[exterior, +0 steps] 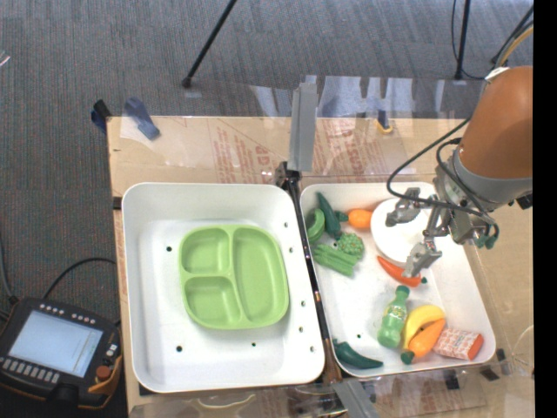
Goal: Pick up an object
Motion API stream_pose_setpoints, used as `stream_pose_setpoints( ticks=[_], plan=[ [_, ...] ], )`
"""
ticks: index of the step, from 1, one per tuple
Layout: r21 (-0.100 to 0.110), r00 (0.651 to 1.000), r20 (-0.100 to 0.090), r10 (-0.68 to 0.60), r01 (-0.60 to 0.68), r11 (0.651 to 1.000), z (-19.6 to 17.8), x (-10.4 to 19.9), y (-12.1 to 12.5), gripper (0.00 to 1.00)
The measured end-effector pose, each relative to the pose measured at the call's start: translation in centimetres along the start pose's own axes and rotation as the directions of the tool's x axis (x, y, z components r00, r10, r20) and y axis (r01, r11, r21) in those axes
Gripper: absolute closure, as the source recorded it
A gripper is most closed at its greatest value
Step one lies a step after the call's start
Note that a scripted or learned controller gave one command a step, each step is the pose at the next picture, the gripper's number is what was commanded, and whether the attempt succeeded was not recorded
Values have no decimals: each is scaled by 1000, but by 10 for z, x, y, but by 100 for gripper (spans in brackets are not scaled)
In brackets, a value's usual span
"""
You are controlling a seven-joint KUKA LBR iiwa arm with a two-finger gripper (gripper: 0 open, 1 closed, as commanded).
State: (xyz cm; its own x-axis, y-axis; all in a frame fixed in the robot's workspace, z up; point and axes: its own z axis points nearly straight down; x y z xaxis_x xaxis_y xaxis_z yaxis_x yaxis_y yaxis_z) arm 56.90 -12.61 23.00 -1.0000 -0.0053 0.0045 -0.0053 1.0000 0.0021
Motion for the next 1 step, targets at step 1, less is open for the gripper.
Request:
stream_pose_setpoints(
  ticks=[1],
  plan=[
    [0, 998, 3, 66, -66, 998, 145, -19, -22, 0]
  ],
)
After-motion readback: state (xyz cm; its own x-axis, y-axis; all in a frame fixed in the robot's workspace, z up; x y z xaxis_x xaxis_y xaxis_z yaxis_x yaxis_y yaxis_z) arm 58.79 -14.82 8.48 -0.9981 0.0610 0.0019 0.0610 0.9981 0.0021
